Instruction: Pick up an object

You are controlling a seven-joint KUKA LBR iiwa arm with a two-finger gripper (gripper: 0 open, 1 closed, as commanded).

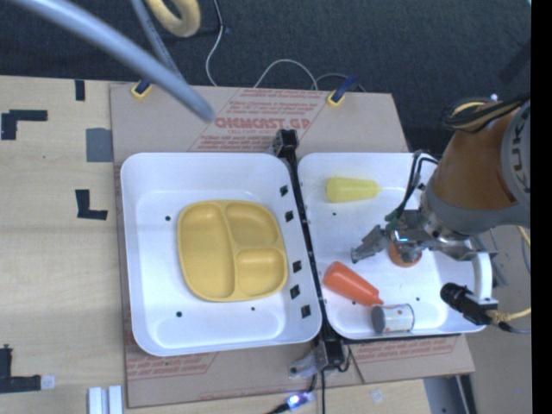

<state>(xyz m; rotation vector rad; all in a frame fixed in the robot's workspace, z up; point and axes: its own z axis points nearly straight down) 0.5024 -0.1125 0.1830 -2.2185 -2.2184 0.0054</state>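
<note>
Gripper [385, 241] hangs over the right bin [448, 322], can't tell its state; orange carrot [350, 284] lies just below-left of it, yellow corn [351, 189] farther up.

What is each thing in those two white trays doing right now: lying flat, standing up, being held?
Yellow divided plate: lying flat, right way up, in the left bin.
Yellow corn-shaped piece: lying on its side near the far wall of the right bin.
Orange carrot-shaped piece: lying on its side, untouched.
Clear cup: tipped on its side by the carrot.
Tool: low over the right bin; grip state unclear.
</note>
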